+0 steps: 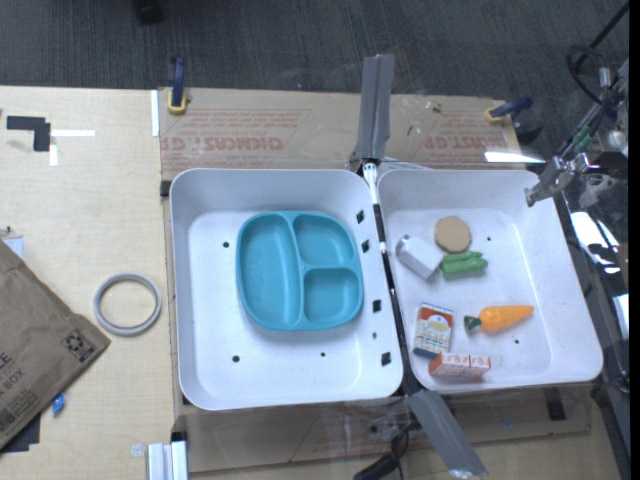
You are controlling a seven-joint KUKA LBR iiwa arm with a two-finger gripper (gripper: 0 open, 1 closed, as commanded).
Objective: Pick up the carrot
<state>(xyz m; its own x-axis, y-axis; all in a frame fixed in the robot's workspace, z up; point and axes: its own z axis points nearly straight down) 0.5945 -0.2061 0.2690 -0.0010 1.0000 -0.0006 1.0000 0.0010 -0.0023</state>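
STAGE: pick not yet begun | carrot [503, 316] is lying untouched in right bin [560, 268], just right of small carton [433, 329] | gripper: state cannot be told | REMAINING: approach, grasp, lift

Wooden bench [90, 218], two white bins [200, 368] side by side, tape ring [127, 302], cardboard box [35, 343]

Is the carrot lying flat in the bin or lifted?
Lying flat: the carrot rests on the right bin's floor, green top pointing left.
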